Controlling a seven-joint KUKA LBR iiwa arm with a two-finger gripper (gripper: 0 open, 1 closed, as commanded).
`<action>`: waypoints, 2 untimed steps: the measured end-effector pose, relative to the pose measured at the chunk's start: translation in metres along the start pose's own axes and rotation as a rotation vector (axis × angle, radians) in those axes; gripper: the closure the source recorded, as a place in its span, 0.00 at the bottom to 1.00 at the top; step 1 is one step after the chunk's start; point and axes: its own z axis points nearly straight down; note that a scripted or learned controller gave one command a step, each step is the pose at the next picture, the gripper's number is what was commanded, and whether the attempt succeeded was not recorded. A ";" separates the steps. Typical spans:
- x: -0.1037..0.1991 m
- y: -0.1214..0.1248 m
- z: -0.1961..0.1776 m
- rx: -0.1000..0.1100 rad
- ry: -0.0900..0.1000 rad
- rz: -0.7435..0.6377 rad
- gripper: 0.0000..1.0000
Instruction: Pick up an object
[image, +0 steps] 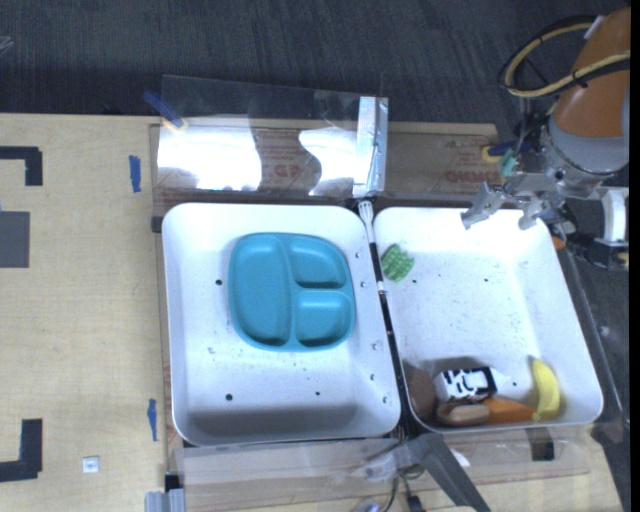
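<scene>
I had the pincer (503, 208) poised over the far rim of the right bin (480, 300), at about one o'clock in the view, its two fingers spread wide and nothing between them. To do the pick well, I judged I should settle on one target first, centre the fingers over it and descend straight, keeping clear of the bin walls.

The candidates lay apart from the pincer. A small green object (397, 262) sat alone on the bin floor at roughly eight o'clock from the pincer, near the divider between the bins; it looked the easiest target, with open floor around it. At about six o'clock from the pincer, well away in the near corner, a cluster crowded together: a black-and-white item (467, 381), an orange carrot-like piece (490, 410) and a yellow banana-like piece (545, 388), touching or nearly so. Grasping there risked catching a neighbour or the wall. A blue divided plate (292, 290) rested in the left bin (190, 330).
</scene>
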 end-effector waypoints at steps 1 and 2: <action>0.018 -0.071 0.101 0.008 0.001 0.435 0.00; -0.057 -0.095 0.086 0.001 -0.001 0.197 0.00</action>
